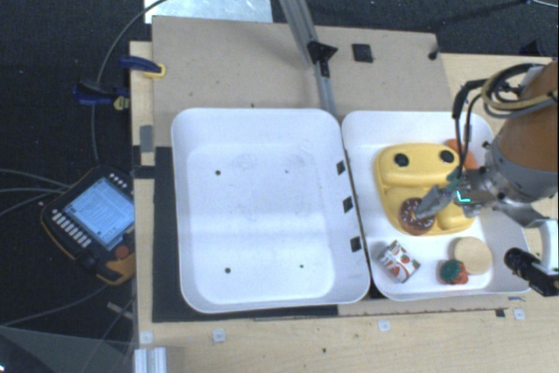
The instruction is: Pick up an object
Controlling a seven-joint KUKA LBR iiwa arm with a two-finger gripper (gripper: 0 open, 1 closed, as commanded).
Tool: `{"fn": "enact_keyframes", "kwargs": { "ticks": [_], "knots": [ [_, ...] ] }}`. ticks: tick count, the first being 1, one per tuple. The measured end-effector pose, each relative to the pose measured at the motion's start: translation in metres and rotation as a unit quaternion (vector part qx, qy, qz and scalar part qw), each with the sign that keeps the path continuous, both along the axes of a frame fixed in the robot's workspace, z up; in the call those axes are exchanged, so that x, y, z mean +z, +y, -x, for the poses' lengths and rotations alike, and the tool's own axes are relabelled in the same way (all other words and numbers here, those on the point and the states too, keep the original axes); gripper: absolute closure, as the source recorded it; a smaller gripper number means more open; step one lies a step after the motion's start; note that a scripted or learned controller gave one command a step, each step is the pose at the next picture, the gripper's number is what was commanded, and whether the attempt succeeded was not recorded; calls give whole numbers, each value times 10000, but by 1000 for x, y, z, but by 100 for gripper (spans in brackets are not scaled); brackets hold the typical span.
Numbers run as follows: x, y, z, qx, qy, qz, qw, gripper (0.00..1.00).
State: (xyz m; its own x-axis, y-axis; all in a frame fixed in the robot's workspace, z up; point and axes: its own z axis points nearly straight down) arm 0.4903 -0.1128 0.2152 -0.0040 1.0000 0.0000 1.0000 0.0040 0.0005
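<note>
Objects lie in the right bin [367, 275] on the desk [262, 65]: nearest, a small carton [397, 261], a red-green item [452, 272] and a tan disc [473, 253]. Beyond, the pincer [431, 210] sits over a brown doughnut [414, 217] against a yellow toy [415, 170]; its grip cannot be told.

bins [262, 122]: 2 | yellow toy [415, 170]: 1 | doughnut [414, 217]: 1 | can [398, 261]: 1 | strawberry [452, 272]: 1 | disc [474, 252]: 1
</note>
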Motion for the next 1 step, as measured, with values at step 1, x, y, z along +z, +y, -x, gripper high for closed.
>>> {"fn": "enact_keyframes", "kwargs": {
  "ticks": [1],
  "knots": [
    [0, 0, 0, 1, -5, 1, 10000, 0]
  ]
}}
